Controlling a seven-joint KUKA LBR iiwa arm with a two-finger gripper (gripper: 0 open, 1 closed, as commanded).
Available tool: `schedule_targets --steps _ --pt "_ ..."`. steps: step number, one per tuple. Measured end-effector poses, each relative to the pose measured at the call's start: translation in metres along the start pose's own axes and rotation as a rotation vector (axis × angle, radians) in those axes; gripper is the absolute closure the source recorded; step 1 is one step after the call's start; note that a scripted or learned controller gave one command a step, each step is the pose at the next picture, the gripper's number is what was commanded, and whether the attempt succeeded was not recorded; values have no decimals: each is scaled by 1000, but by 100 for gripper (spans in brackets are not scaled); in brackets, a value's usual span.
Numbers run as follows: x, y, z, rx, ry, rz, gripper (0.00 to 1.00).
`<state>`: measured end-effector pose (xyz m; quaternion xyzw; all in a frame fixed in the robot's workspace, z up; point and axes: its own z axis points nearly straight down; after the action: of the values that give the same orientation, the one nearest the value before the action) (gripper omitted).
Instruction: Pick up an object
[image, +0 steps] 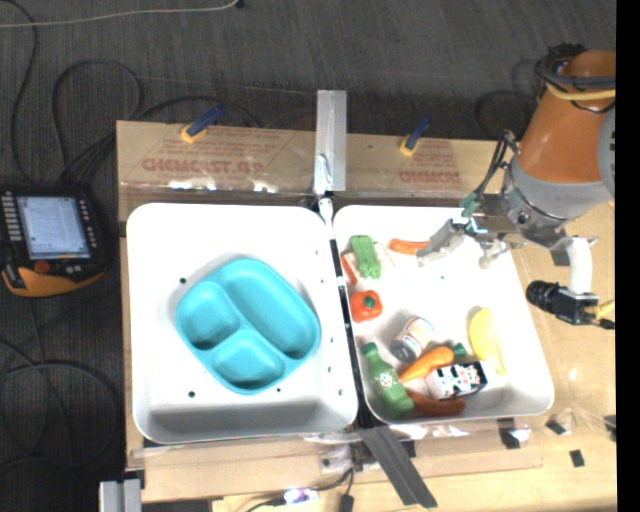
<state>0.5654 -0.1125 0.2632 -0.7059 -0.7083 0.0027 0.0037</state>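
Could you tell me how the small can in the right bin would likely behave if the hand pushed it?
The can lies on its side, so it would probably roll. Its rounded, shiny wall looks slippery. The toy carrot beside it might stop it.

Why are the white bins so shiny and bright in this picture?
In the camera view, overhead light glares off the right bin and left bin, washing out their walls; the blue tray stays clear, while the gripper and small toys look a little soft.
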Motion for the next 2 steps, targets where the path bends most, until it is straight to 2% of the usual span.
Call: schedule_targets --steps 1,2 --pt "-24 -75 155 0 2 -150 0" --pt "-23 -77 150 9 6 -150 100"
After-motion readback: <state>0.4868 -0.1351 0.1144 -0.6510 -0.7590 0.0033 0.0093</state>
